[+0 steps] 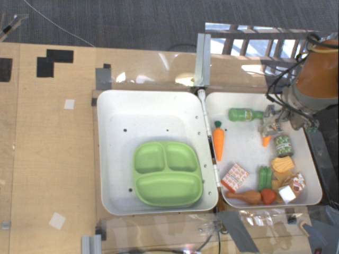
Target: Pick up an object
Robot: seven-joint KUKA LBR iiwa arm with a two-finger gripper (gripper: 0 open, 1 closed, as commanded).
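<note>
Because the arm (318,73) reaches in from the right, its wrist hangs over the far part of the right bin (241,102), and the gripper (270,125) sits low among the toy food there. Whether its fingers are apart or together I cannot tell; the metal parts blur into one another, and a small orange piece (266,140) just below could be gripped or merely lying beside it. I would not call anything held.

Every likely thing to pick lies in this right bin. A green bottle (244,114) lies on its side just left of the gripper, close enough to be the target, though that is only a judgement from nearness. An orange carrot (217,142) with a green top lies along the bin's left wall, well clear of the gripper. Nearer the camera the objects crowd together: a red and white packet (235,176), a green vegetable (264,177), a yellow wedge (282,165), a green can (283,145), a brownish sausage shape (248,197), a red tomato (268,196) and a white block (286,193). That crowding makes the near corner awkward for two fingers, whereas the bottle and the small orange piece have bare floor around them, which probably explains why the gripper works at the far end.

In the left bin (122,115) a green divided plate (167,172) rests flat towards the near side, apart from the arm and seemingly no part of this try.
</note>
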